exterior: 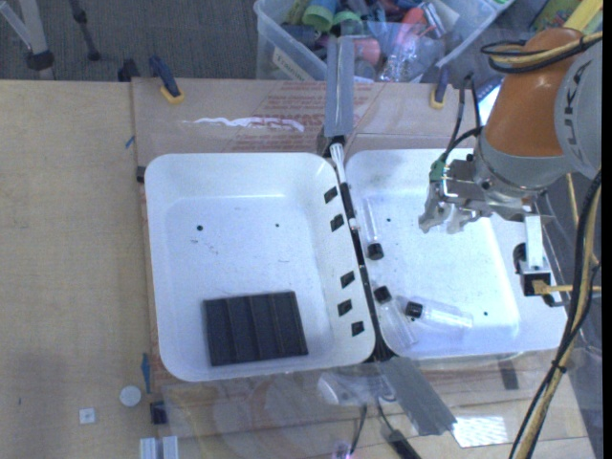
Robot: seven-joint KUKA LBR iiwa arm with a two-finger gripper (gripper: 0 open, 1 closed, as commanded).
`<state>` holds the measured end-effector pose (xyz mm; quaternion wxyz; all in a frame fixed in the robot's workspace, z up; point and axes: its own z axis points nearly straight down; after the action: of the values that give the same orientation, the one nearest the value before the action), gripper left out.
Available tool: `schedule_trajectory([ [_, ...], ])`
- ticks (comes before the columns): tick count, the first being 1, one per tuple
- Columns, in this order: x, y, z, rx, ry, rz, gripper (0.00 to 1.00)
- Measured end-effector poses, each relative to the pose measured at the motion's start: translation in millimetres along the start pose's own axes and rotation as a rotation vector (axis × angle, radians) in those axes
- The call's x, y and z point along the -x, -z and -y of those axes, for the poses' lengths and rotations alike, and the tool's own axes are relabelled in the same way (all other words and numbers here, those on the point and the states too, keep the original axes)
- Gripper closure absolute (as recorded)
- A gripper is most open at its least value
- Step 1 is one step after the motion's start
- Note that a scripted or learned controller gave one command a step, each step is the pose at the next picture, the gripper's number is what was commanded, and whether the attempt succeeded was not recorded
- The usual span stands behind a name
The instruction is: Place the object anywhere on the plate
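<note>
Grey metal of my gripper [448, 213] hangs over the right bin [497, 256] — if it is wide or narrow, I cannot tell. Two clear syringes [435, 312] lie below, not gripped. Black ribbed plate [254, 327] waits in the left bin [182, 256] — so nothing is placed yet. No readable writing.

Left bin [191, 199]: white, shallow, holding a dark ribbed plate [254, 327] flat near its front edge. Right bin [497, 285]: white, holding two clear syringes with black tips, one [368, 228] near the divider, one [435, 313] toward the front. Gripper [446, 216]: hangs over the right bin's rear part, below the arm's orange band [535, 94]. Behind the bench: a clear tub [382, 17] of mixed coloured items.
</note>
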<state>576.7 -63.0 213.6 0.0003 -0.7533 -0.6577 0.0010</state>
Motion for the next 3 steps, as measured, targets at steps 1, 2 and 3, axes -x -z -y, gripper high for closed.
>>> schedule_trajectory([
  [1, -112.8, 20.8, 2.0, 0.003, 0.184, -0.001, 1.00],
  [2, -157.0, 133.2, 14.1, 0.003, 0.479, 0.000, 1.00],
  [3, -177.0, 164.6, 38.4, 0.006, 0.833, 0.001, 1.00],
])
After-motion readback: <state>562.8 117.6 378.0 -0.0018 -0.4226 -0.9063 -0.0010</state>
